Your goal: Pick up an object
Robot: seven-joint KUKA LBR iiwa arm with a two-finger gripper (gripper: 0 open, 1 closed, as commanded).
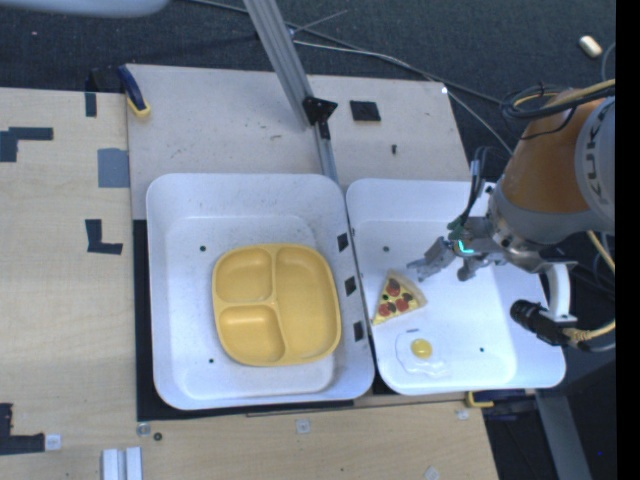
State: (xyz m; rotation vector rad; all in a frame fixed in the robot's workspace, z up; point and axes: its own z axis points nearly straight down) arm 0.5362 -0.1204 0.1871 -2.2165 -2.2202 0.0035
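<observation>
Fingers (425,265) hover just above pizza slice (397,298), empty.

This is looking like a robot lab: cables (400,63) are lying behind the white bins (250,193), beside a metal pole (285,53).

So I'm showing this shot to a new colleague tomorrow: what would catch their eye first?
Probably the yellow three-compartment plastic plate lying in the left white bin. Next, the toy pizza slice and toy fried egg in the right white bin, with the arm's end effector just above the slice.
</observation>
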